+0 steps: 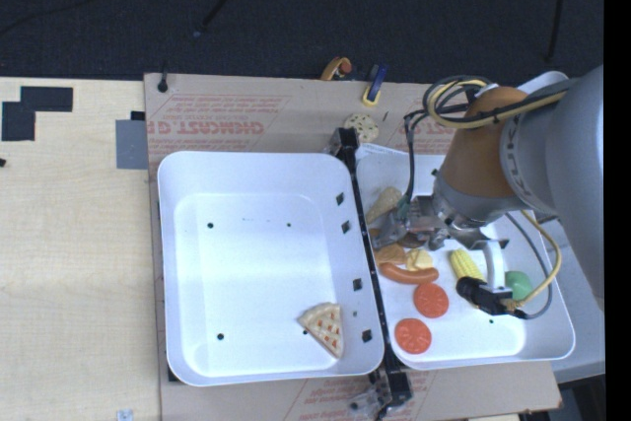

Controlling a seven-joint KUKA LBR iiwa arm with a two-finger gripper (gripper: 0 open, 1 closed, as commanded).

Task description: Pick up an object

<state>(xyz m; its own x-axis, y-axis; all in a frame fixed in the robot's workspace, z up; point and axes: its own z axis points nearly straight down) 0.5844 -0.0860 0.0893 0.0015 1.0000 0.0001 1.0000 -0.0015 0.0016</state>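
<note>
Nearest the camera, at the right bin's front: two flat red-orange plastic discs [414, 336], one just behind the other. Behind them, a curved orange sausage-shaped toy [406, 271] lies with its long axis roughly left to right, close to the divider between the bins. The gripper [419, 224] sits low over the right white bin [552, 350], just behind and slightly right of that sausage; a tan food piece [385, 203] lies to its left. Cannot tell how the gripper is set, since wrist and cables crowd it. Judgement: the sausage is the nearest candidate, a short shift toward the camera. A yellow corn piece [464, 263] lies to its right. A pizza-slice toy [323, 325] rests in the left white bin [182, 271].
</note>
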